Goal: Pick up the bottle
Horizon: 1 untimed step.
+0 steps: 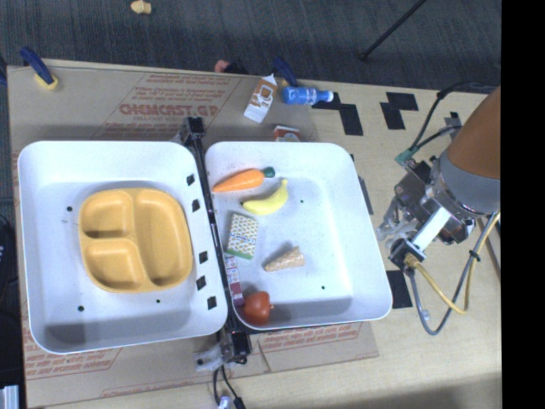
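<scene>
Your bottle (300, 96) lies on its side on the table (451, 365), outside the bins and just beyond the far rim of the right bin (341, 164). It is blue, with its pale cap pointing toward the arm's side. Next to it, also past that far rim, stands a small white and brown carton (261, 99). A smaller packet (287, 132) sits right up against the rim.

Inside the right bin you have a carrot (240, 180) near the far left corner, with a banana (266, 199) just beside it. A green patterned box (243, 235) lies toward the left wall and a pale wedge (283, 260) lies near the middle. A round red fruit (257, 307) sits in the near left corner.

The left bin (34, 228) butts against the right bin's left wall and holds a yellow divided plate (134, 238).

The arm (464, 177) hangs over bare table off the right bin's right wall, well apart from the bottle. You cannot tell from this angle how far its jaws stand open, or whether they grip anything.
</scene>
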Tool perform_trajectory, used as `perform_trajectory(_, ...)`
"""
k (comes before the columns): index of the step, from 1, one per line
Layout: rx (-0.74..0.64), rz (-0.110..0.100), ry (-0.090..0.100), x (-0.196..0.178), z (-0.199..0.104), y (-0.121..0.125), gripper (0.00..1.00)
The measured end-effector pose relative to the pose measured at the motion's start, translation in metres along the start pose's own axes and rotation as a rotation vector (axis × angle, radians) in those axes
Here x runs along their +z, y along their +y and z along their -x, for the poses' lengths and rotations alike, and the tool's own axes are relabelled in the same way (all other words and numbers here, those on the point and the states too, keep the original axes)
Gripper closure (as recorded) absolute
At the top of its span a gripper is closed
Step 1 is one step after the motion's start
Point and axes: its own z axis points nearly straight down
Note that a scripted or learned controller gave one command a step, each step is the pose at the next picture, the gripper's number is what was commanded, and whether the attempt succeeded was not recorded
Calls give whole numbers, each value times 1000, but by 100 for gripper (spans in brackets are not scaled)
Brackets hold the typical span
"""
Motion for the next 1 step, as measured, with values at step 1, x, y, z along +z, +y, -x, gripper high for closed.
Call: perform_trajectory(1, -19, -5, -2, 108, 0, -1, 100)
